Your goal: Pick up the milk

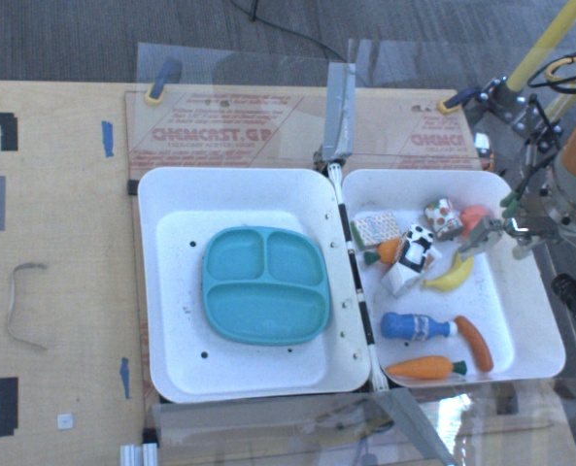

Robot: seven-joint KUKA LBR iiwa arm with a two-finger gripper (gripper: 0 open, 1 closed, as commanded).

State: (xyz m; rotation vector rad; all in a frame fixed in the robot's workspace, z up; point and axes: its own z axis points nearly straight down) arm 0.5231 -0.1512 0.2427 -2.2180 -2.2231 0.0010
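Milk left of your jaws
Milk (411, 258) lies near, leftward, tilted diagonally; jaws' (484, 233) spread: cannot tell.

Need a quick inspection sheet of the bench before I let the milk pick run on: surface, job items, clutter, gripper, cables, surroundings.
Surface: wooden bench bearing a left bin and a right bin side by side.
Job's things: milk carton, cow-patterned, lying tilted in the right bin, touching a carrot.
Clutter: banana, blue bottle, sausage, second carrot, checkered packet, small box in the right bin; teal divided plate in the left.
Gripper: gripper over the right bin's upper right, right of the milk; nothing seen between it and the carton.
Cables: black cable on the floor beyond the bench.
Surroundings: blue tape marks, a loose cord on the bench.
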